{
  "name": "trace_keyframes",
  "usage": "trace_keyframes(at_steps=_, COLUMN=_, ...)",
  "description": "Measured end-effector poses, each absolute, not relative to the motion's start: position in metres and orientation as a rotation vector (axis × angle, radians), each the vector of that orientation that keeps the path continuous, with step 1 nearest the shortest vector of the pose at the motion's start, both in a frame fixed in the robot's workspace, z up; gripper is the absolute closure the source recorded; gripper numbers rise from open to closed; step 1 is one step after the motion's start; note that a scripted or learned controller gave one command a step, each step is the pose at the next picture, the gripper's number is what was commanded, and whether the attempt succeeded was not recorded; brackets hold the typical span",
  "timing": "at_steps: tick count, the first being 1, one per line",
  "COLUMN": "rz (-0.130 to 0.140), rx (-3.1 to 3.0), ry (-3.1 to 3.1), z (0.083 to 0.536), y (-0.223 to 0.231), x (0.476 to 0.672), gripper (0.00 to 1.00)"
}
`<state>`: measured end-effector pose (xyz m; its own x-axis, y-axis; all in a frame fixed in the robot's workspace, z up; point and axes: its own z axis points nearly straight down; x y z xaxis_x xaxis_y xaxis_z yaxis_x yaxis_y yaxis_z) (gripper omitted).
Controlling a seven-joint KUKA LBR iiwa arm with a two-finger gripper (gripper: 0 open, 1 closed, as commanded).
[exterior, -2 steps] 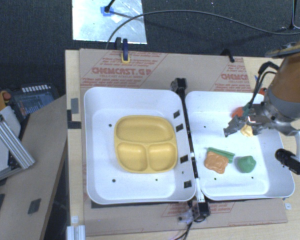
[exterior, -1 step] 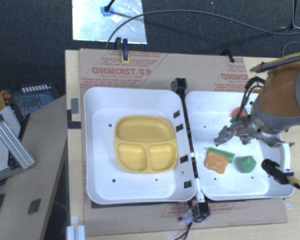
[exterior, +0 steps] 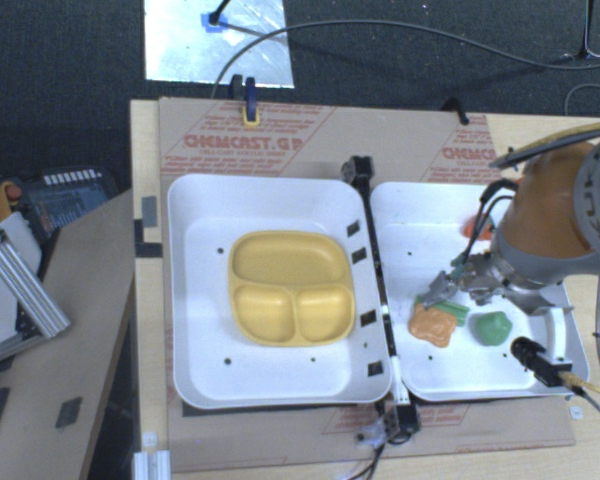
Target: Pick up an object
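I have the jaws down low in the right bin point(exterior: 420, 218), right over the orange piece point(exterior: 432, 326) and a small green strip point(exterior: 452, 312), but I cannot tell how far apart they stand or whether they grip anything. 1 rounder green object point(exterior: 492, 327) lies just beside the orange piece, near the bin's front wall. The left bin point(exterior: 195, 268) holds 1 yellow tray point(exterior: 285, 286) with 3 compartments, and both bins sit on the bench point(exterior: 145, 158).

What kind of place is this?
Probably a robot lab: a grey-and-orange robot arm reaches over two white bins on a cardboard-covered bench, with loose cables trailing across the dark floor.
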<state>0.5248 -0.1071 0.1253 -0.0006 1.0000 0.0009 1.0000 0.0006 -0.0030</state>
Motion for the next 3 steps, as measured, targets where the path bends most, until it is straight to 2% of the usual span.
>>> trace_keyframes(at_steps=1, rz=-0.002, rx=-2.221, ry=-2.225, z=0.138, y=-0.107, x=0.526, gripper=1.00)
trace_keyframes(at_steps=3, rz=-0.006, rx=-2.220, ry=-2.230, z=0.221, y=-0.104, x=0.529, gripper=1.00)
